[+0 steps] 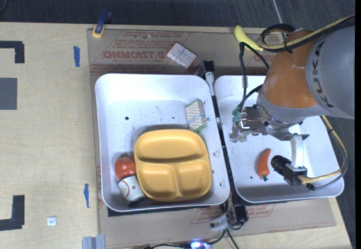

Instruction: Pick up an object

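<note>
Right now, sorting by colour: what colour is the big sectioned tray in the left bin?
Yellow sectioned plastic tray; camera view.

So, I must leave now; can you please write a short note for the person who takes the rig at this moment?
Gripper: over the right bin, near its left side; nothing seen held.
Right bin: small orange piece on the floor, just below the gripper.
Left bin: yellow divided tray, patterned packet, red and white item at the tray's left.
Done: no pick.
Left: grasp and lift one object.
</note>
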Action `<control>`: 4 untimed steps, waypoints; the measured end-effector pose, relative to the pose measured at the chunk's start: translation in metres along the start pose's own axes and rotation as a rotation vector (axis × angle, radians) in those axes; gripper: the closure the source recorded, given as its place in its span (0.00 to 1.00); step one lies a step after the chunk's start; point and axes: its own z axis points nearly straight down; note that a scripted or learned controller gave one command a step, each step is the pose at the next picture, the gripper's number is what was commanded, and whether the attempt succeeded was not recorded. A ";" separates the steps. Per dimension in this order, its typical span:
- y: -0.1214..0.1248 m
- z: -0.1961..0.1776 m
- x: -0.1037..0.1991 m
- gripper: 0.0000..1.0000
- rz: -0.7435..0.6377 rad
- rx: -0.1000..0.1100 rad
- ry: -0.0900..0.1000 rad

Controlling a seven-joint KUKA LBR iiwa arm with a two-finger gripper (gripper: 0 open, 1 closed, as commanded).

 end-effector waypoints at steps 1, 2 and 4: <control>0.000 0.000 0.000 0.00 0.000 0.000 0.000; 0.003 0.065 -0.090 0.00 0.002 0.002 -0.001; -0.035 0.088 -0.093 1.00 0.002 -0.009 -0.002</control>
